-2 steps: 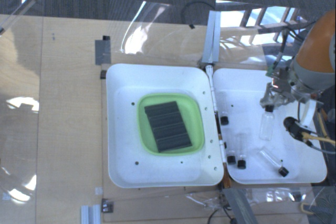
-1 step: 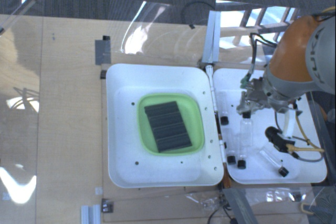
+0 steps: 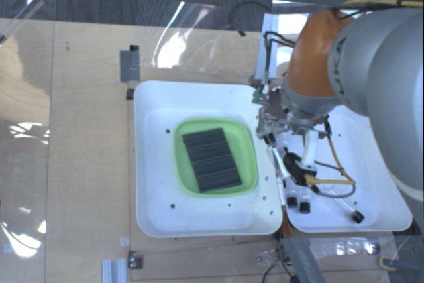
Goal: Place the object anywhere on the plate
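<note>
We log bright, even light from above. Glare streaks the clear plastic sheet (image 3: pixel 173 43) at upper centre and the left edge. Soft shadow rings the lime-green square plate (image 3: pixel 249 157). Focus slightly soft throughout.

Arm (image 3: pixel 377 69) was cut off at the right edge and hid much of the right bin (image 3: pixel 389 205). Gripper (image 3: pixel 269 136) was too cluttered to read; dark bits (image 3: pixel 305 207) by that bin's front rim were too small to name.

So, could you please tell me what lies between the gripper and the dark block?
In the camera view, only the rim of the green plate and a bare strip of the left bin separate the gripper from the dark block.
</note>
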